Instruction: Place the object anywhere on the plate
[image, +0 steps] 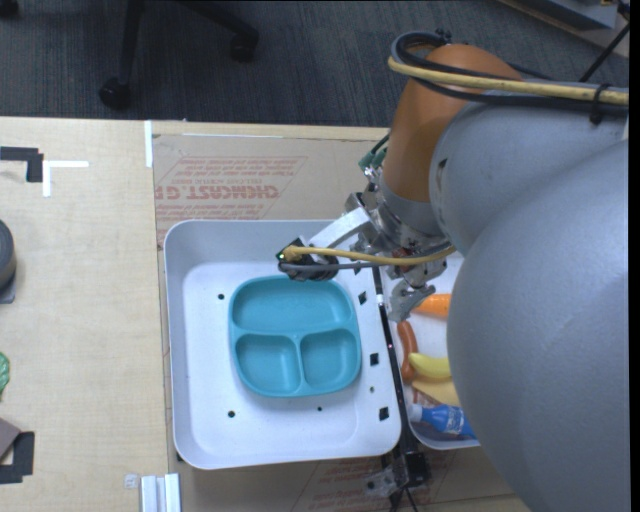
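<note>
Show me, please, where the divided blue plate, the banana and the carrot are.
divided blue plate (295, 303): camera view, bare floor of its largest compartment.
banana (428, 366): camera view, middle of its visible yellow body.
carrot (437, 304): camera view, middle of its visible orange part.

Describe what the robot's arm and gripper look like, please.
The arm is thick, rounded and smooth grey. Above the wrist it has a wide orange band. A yellow cable, with a black one beside it, runs over the top. The wrist is silvery metal, and the gripper under it is small, of grey metal.
</note>
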